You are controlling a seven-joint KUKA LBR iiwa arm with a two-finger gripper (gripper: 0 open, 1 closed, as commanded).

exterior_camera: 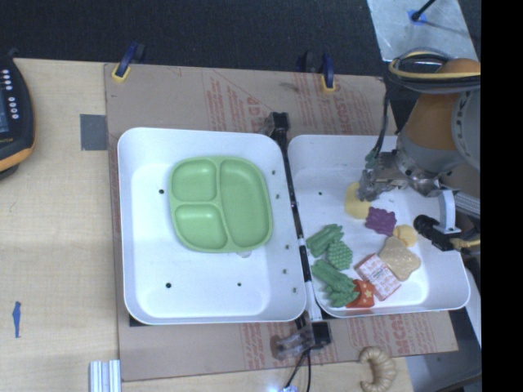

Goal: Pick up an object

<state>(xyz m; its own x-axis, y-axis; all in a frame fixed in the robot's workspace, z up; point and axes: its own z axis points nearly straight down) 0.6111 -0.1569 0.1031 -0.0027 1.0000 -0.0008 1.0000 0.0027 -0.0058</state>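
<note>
My gripper (372, 184) hangs low in the right bin (445, 294), at its back middle, just above and touching or nearly touching a pale yellow piece (356, 207). Right of that piece lies a purple toy food (381, 220). Nearer the front are a tan toast slice (400, 260), a small yellowish lump (405, 235), a red-and-white packet (377, 274), a red piece (362, 296) and several green toy vegetables (331, 256). I see nothing lifted off the bin floor.
The left bin (131, 219) holds a green divided plate (221, 202). A black-and-orange pendant (12, 121) lies at the far left of the bench. Clamps (327, 70) hold the cardboard's back edge. A tan curled object (377, 367) sits near the bench front.
</note>
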